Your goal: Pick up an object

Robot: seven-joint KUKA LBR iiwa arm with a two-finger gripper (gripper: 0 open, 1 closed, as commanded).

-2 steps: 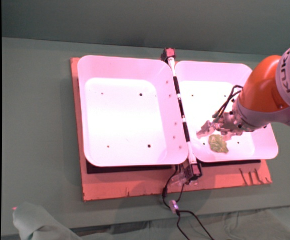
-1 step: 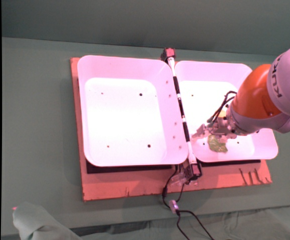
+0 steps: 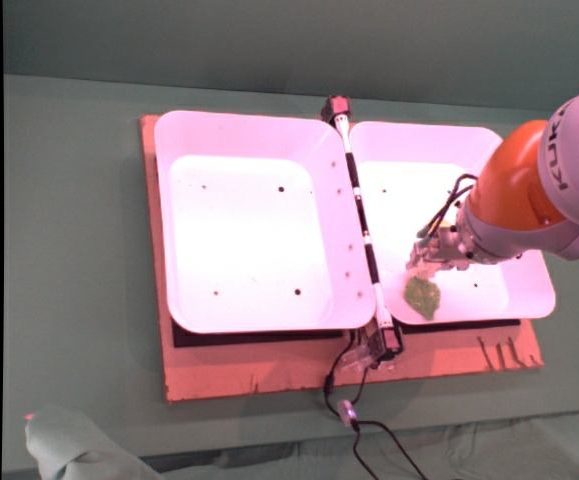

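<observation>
At the bottom left corner, nearest the lens, a fold of grey-green cloth lies on the desk, and a black cable trails off toward six o'clock from the rod that runs between the two bins. On the orange board the left bin sits at nine o'clock of that rod and the right bin at three o'clock.

The one thing to pick, a small green leaf-like object, lies flat on the floor of the right bin near its front edge, at about five o'clock of the bin's middle. The tool hangs just above it, toward twelve o'clock of the object; whether its parts are apart or together I cannot tell.

The object looks thin, light and soft, likely to bend or slide on the smooth white plastic. A pinch across its narrow width, near the middle, seems the safest hold.

The letters "KU" can be read on the grey arm at the right edge.
</observation>
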